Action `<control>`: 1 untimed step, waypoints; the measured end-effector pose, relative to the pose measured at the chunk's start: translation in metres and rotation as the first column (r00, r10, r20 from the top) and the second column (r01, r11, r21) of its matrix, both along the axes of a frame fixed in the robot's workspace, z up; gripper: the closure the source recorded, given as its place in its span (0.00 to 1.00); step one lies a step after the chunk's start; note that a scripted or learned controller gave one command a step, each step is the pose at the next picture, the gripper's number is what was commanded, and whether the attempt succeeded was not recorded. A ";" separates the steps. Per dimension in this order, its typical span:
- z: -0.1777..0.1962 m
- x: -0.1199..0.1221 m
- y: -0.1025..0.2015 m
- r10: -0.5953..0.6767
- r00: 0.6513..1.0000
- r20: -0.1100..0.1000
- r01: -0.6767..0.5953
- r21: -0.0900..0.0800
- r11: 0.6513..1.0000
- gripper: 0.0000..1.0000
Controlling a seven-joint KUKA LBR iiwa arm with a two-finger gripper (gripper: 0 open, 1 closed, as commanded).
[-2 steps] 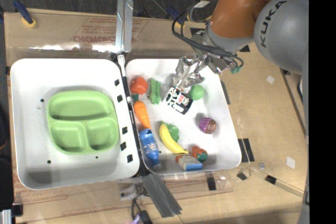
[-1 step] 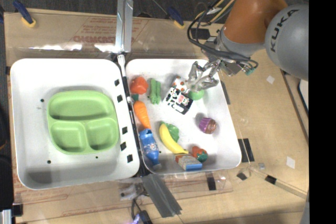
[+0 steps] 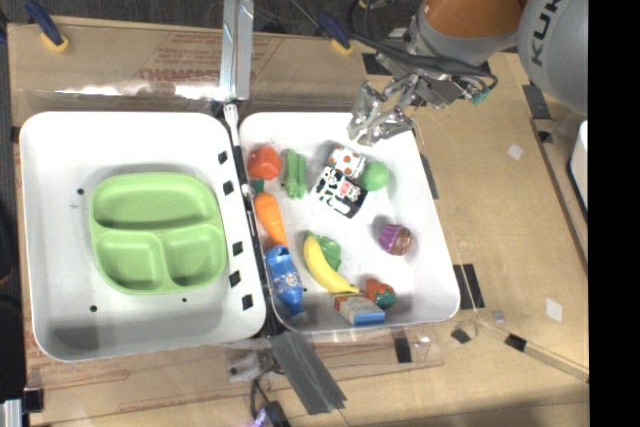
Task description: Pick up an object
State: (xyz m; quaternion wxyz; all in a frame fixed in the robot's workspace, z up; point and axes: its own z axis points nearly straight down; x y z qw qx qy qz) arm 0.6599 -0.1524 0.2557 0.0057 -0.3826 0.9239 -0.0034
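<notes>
I see the gripper [image 3: 378,123] over the right bin's [image 3: 432,233] far edge, nothing betw its fingers; can't tell if apart or together. Black-and-white box [image 3: 341,181] just below it, green ball [image 3: 376,176] beside, banana [image 3: 322,264] further down.

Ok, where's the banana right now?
The banana lies in the right bin, toward its near edge, between the blue bottle on its left and the purple ball on its right.
</notes>
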 end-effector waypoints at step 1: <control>-0.055 -0.033 -0.043 0.195 0.981 -0.015 -0.195 0.003 0.981 1.00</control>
